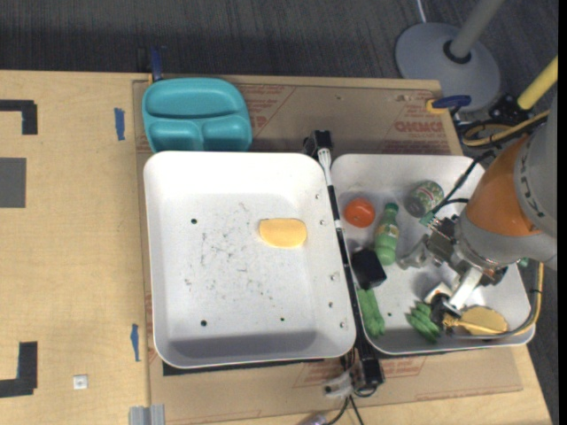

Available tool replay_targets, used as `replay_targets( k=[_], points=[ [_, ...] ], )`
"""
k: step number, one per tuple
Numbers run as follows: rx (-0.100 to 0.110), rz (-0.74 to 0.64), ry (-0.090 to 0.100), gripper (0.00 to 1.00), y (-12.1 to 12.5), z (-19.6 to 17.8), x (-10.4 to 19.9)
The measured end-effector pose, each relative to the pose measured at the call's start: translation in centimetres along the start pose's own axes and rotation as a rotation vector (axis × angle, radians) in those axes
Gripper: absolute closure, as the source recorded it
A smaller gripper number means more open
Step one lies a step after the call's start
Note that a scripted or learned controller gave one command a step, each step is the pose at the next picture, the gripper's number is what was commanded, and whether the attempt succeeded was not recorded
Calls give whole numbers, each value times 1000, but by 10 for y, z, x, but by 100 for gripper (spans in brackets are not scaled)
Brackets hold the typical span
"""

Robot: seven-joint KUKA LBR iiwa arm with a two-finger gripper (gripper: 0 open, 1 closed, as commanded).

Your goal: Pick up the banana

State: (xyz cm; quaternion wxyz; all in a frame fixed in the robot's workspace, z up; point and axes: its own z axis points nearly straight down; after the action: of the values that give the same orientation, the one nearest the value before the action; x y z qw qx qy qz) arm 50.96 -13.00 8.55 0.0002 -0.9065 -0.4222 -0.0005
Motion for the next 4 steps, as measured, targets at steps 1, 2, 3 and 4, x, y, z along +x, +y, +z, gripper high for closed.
replay_targets(
  k=[1,2,3,4],
  points=[
    [0,146,-1,0,52,-136,-46],
    [3,-241,-1,0,18,-61,-46],
    [-1,-456,0,0,-16,0,-28],
    [-1,-128,0,0,44,0,59]
  ],
)
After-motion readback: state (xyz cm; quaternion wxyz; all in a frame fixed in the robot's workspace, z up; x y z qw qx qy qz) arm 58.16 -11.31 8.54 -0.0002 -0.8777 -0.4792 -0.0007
